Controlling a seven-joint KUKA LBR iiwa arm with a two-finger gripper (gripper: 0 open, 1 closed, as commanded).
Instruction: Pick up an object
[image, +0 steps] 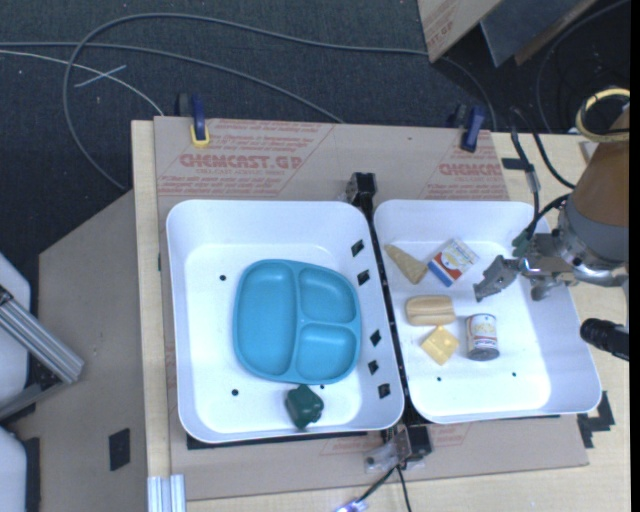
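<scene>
Objects to choose from, largest first: blue divided plate (297, 322), flat in the middle of the left-hand bin (190, 300), probably too broad and low for a pinch; then tan roll (430, 309), tan wedge (407, 263), dark green lump (304, 405) near the front wall of that same bin, printed box (452, 262), small can (483, 337) and yellow block (440, 345). All but the plate and lump in the right-hand bin (560, 380) on the worktop (150, 300). Gripper (518, 278) over the right-hand bin, spread, nothing between the fingers. Best to go for the small can: upright, just in front of the gripper, close beside the yellow block but seemingly apart from it. Centre above the can before descending. Turn the wrist so that no finger comes down on the yellow block. Lower until the fingers straddle the can at mid height, stopping short of the bin floor. Close gently, since a round side likely slips or tips under an off-centre squeeze. Lift straight up and check that the can comes along
</scene>
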